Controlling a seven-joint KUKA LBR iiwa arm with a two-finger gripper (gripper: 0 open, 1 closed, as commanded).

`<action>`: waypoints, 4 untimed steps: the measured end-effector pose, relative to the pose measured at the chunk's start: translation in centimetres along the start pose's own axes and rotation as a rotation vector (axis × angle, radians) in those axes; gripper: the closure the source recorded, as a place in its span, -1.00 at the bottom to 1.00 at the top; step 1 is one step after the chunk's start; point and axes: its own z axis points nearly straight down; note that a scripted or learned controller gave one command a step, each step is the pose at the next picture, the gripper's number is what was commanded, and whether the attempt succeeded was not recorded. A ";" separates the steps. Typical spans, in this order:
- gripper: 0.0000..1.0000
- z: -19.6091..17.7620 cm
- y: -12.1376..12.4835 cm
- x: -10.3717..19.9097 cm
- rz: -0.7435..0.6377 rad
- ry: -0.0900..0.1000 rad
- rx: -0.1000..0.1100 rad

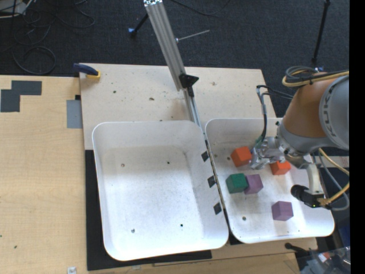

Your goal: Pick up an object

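the metal two-finger gripper (260,156) hangs low in the right shallow white plastic bin (319,228), between two small orange cubes (241,156) (280,166); whether it is spread or pressed together cannot be told. to grasp well, it should probably centre squarely over one cube, keeping clear of the neighbouring dark green cube (236,182) and purple cube (254,184). the cubes look matte, small and flat-sided.

So the gripper (261,157) is down inside the right bin (319,228), sitting between two orange blocks (241,156) (280,166). A green cube (236,182) touches a purple block (254,184) just below it, and another purple cube (282,210) sits apart. The left bin (114,136) is alongside.
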 end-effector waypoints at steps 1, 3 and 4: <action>1.00 -6.2 0.2 0.3 -0.012 0.007 0.017; 1.00 -8.7 -0.4 4.6 -0.014 0.010 0.024; 1.00 -9.4 -0.5 9.2 -0.014 0.010 0.023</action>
